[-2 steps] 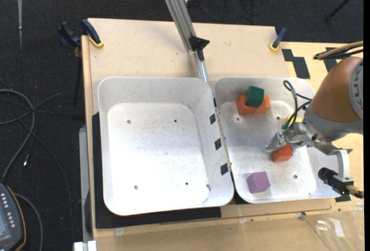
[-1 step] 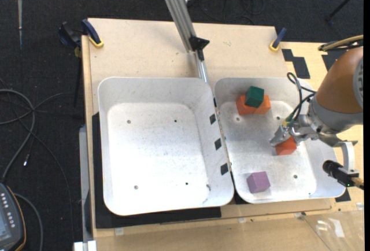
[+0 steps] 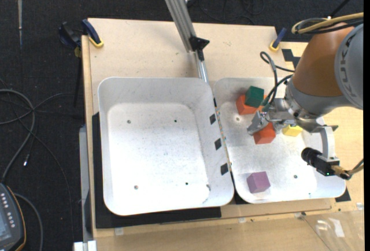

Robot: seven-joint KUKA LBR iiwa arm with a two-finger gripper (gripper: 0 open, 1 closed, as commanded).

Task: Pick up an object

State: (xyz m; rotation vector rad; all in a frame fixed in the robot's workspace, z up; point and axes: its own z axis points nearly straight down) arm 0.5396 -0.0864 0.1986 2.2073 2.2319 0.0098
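Nearest the camera, at the front of the right bin [image 3: 324, 189], lies one purple block [image 3: 258, 181], flat on the white floor and well apart from the other blocks. Farther back from it, about the middle of the same bin, sits one red-orange block [image 3: 265, 135], and the end effector [image 3: 261, 122] hangs right over it, touching or nearly so; whether its fingers are wide, narrow or closed on the block cannot be told, since the metal head hides them. Just to the right of that block a single yellow piece [image 3: 291, 130] peeks out from under the wrist. Behind the red-orange block, toward the back wall of the right bin, stand two more blocks touching each other: one orange block [image 3: 244, 106] and one green block [image 3: 254, 95] against its far side. That makes five blocks, all in the right bin. The left bin [image 3: 115, 128], beside it and touching along a shared edge, shows a speckled white floor. The arm [image 3: 329, 70] enters from the right, its orange band bulking above the right bin's far corner, the wrist bent down and leftward, with black cables looping beside it. Both bins rest on the wooden desk [image 3: 150, 47], and one slanted metal pole [image 3: 176, 4] rises over its back edge.
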